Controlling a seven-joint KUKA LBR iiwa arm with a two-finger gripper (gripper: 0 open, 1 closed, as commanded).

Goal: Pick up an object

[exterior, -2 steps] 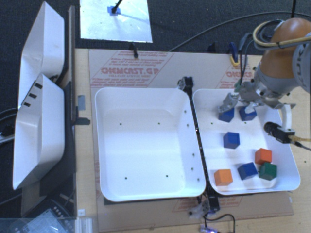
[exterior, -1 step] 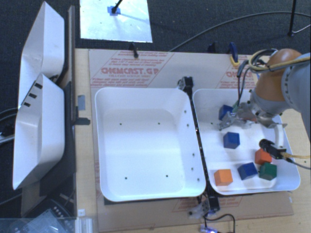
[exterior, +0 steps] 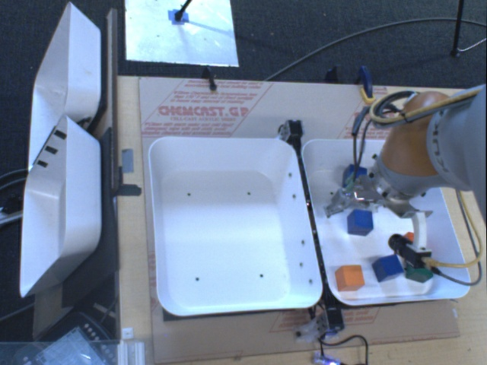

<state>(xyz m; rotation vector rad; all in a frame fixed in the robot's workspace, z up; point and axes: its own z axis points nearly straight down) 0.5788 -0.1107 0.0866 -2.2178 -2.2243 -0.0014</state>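
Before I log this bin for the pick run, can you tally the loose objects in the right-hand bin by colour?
Blue blocks: 2
Orange block: 1
Dark green piece: 1
Total: 4, counting what is visible clear of the arm.

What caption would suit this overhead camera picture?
Robot arm's tool hovering above a blue cube in the right bin.

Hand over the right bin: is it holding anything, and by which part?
Cannot be told. The hand sits just above a blue cube in the right bin; whether it grips the cube's top is unclear.
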